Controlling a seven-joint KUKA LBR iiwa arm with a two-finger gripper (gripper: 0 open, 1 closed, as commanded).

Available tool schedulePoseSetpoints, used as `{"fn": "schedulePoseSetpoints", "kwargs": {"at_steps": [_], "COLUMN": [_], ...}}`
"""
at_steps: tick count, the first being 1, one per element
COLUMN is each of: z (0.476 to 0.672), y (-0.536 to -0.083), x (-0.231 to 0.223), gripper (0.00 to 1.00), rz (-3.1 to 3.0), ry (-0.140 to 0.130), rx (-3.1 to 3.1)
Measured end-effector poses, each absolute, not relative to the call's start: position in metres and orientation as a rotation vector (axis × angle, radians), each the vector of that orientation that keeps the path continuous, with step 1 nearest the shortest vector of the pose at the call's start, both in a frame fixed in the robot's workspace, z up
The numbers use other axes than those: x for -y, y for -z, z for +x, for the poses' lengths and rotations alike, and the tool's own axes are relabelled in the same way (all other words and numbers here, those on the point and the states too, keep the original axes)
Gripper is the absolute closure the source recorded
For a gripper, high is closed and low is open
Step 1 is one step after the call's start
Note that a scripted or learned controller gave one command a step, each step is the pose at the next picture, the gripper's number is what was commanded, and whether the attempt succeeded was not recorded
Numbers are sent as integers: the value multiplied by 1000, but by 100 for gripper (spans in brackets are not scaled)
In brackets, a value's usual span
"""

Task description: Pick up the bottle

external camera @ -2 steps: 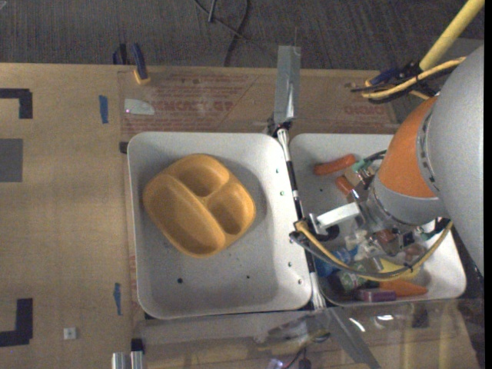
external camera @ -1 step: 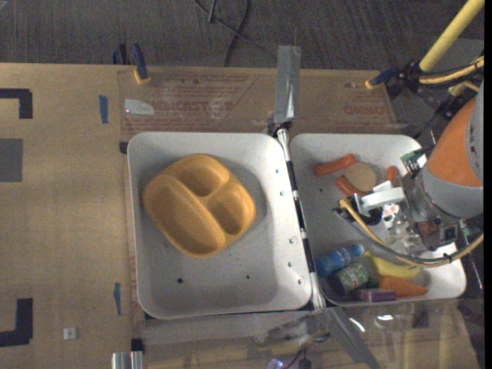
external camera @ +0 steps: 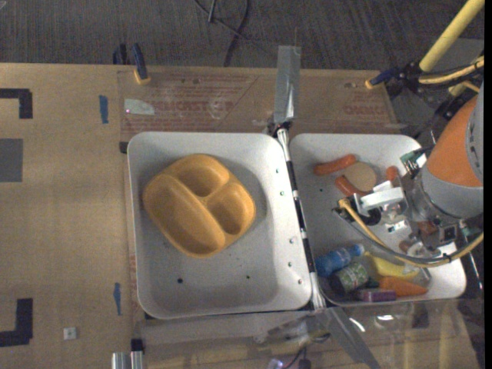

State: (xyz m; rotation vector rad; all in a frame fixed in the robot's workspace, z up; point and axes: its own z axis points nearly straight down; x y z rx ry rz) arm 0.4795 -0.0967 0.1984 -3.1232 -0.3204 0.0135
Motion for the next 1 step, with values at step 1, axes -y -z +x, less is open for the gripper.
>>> {"fn": "schedulePoseSetpoints", "kwargs": {"at_steps": [1], "z": [479], "y": [-181], "x": [41], "gripper": [0], "rz": [-3122], "ry": [-15], "rx": [322]}}
